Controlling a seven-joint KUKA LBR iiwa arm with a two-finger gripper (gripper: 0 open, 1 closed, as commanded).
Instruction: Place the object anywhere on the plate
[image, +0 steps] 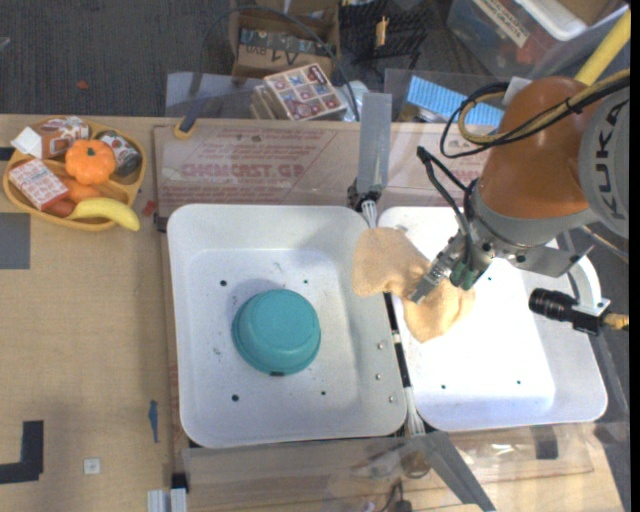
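Note:
A teal round plate (277, 330) lies in the left white bin (200, 400), a little left of that bin's middle. A floppy tan object (385, 262), like a soft flat cloth or tortilla, hangs across the divide between the two bins, one lobe over the left bin's right edge and one lobe (435, 312) over the right bin (520, 390). My gripper (432, 283) reaches down from the right and is shut on the tan object's middle. The object sits right of the plate and clear of it.
A yellow bowl of toy fruit (75, 180) stands at the far left of the bench. A cardboard sheet (250, 170) lies behind the bins. A black cylinder (562, 308) juts from the arm over the right bin.

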